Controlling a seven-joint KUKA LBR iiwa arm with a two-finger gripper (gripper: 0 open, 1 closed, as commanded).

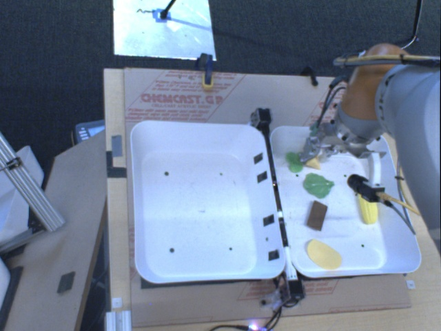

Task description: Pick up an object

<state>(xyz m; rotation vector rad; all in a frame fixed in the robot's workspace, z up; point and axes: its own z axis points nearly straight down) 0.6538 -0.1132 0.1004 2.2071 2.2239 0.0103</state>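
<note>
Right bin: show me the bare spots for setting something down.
Bare floor lies between the brown block and the yellow cylinder, and to the view's right of the yellow oval. It is crowded around the gripper and green pieces. The left bin is bare throughout.

Both bins are plain white, left bin (200, 205) and right bin (403, 257), with small black tabs (262, 158) along the seam between them. The board (182, 96) underneath is tan with red lettering. Contents of the right bin: bright green lump (318, 184), smaller green piece (295, 162), pale yellow wedge (313, 163), dark brown block (317, 214), flat yellow disc (324, 254) and yellow cylinder (368, 211). The arm (413, 109) is grey with an orange band (368, 81), against a dark floor (55, 54) with one silvery sheet (162, 19).
</note>
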